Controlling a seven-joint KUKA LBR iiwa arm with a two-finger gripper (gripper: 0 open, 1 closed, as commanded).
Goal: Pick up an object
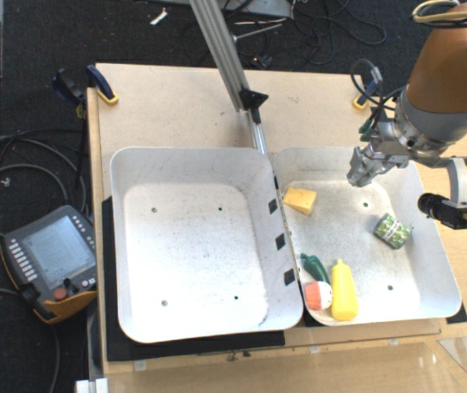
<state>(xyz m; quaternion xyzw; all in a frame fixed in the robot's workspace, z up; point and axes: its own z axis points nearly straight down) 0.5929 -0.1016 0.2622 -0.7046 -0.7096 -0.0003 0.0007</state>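
My gripper hangs over the far part of the right bin, pointing down, with nothing visible between its tips. A yellow block lies to its left near the bin's divider. A green patterned object rests to the gripper's lower right. At the bin's near edge sit a yellow bottle-shaped toy and a red and white piece with a green top, side by side.
The left bin lies beside the right one. A metal pole slants up from the divider. Clamps sit at the bench's far corners. A teach pendant lies on the floor at left.
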